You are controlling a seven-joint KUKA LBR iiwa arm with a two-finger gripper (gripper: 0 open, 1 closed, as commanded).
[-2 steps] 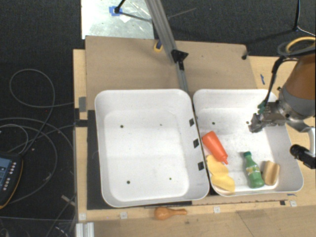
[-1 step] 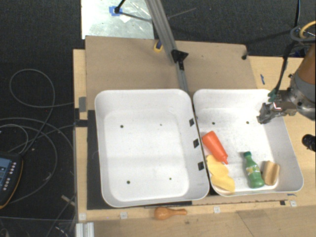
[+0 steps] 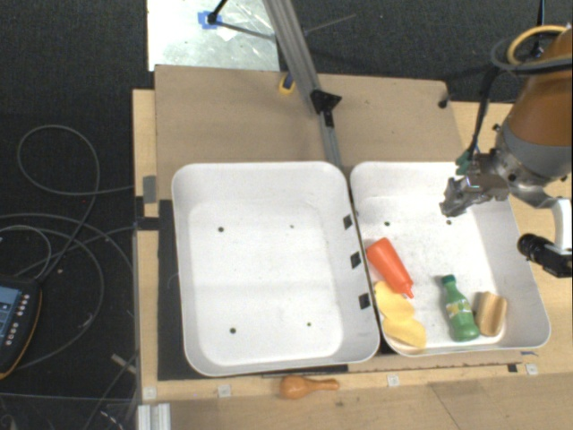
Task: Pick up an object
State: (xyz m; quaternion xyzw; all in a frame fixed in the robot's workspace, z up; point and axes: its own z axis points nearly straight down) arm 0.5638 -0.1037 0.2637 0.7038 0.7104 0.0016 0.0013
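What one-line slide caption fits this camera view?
Grey end effector above right white bin holding orange carrot-shaped toy, yellow banana-like toy, green plastic bottle.

The bench [image 3: 295,115] is a light brown board surface, taken here as the reference landmark. Dark carpet-like floor [image 3: 72,61] surrounds it to the left and beyond its far edge. Left of the bench, thin cables [image 3: 54,186] loop loosely over the floor, and a dark handheld unit with a lit screen [image 3: 13,316] lies near the bench's near-left corner. Beyond the far edge, a pale reflective floor panel [image 3: 210,21] carries a patch of blue tape [image 3: 208,20]. A grey metal pole [image 3: 295,38] slants across the far edge onto the bench (mount not discernible). Lighting is even, without strong shadows.
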